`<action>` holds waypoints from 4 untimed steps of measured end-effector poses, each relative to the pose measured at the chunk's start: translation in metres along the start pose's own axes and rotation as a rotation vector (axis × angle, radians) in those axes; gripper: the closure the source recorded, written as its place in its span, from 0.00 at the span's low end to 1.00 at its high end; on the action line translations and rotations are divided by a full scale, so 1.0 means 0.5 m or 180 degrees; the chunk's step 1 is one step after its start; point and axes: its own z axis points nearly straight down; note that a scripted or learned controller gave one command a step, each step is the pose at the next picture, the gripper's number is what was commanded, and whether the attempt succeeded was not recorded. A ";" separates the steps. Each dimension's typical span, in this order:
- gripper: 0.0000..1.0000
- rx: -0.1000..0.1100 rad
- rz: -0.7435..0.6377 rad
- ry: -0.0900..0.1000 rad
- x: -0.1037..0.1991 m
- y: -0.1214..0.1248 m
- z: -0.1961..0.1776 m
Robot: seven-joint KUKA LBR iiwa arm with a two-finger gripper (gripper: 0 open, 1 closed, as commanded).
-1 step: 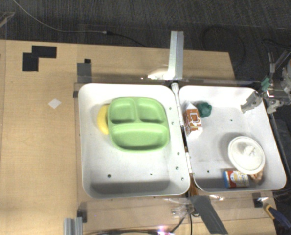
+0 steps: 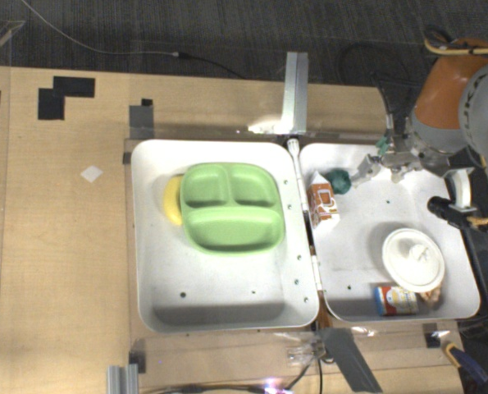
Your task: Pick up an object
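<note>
Two bins face you; the pincer (image 2: 367,169), grip unclear, nears a teal object (image 2: 339,179); next, descend and clamp.

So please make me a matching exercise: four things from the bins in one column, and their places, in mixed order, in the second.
Things:
1. green divided plate
2. white bowl
3. small can
4. yellow object

Places:
A. right bin, at the front wall
B. left bin, partly under the plate's left edge
C. right bin, just behind the can
D. left bin, middle

Pairs: 1-D, 2-C, 3-A, 4-B
</note>
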 end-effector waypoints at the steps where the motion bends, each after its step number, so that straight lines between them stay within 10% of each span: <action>1: 0.00 -0.0019 -0.0062 -0.0007 0.022 -0.098 0.070; 3: 0.00 -0.0010 -0.0028 -0.0004 0.126 0.048 0.073; 4: 1.00 -0.0026 -0.0048 -0.0010 0.127 0.054 0.050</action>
